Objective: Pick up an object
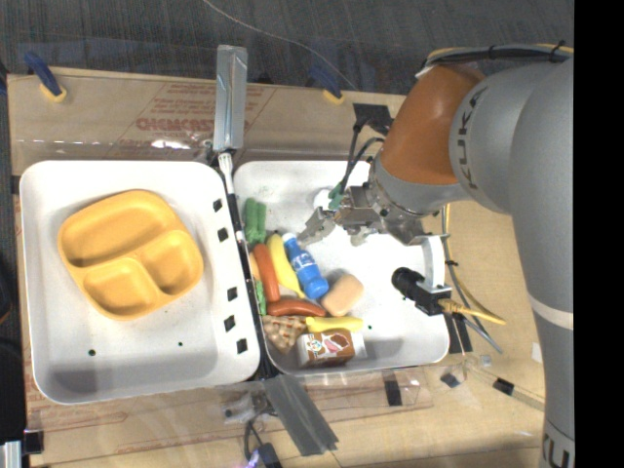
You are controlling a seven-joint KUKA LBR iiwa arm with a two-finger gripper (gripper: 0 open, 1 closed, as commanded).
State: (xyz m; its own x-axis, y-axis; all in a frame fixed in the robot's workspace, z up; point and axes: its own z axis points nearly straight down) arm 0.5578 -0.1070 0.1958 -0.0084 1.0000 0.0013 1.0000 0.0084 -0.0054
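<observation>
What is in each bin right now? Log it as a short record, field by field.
left bin: one yellow divided tray
right bin: toy food crowded along its left side
items: green vegetable, blue bottle, bread roll, sausage, brown packet
arm: reaches in from the right, over the right bin
hand: above the right bin's upper part, nothing seen between its fingers

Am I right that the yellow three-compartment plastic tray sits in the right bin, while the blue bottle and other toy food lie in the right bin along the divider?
Not quite. The camera view shows the yellow three-compartment plastic tray in the left white bin, not the right one. The rest holds: the blue bottle and other toy food lie in the right white bin along the divider.
</observation>
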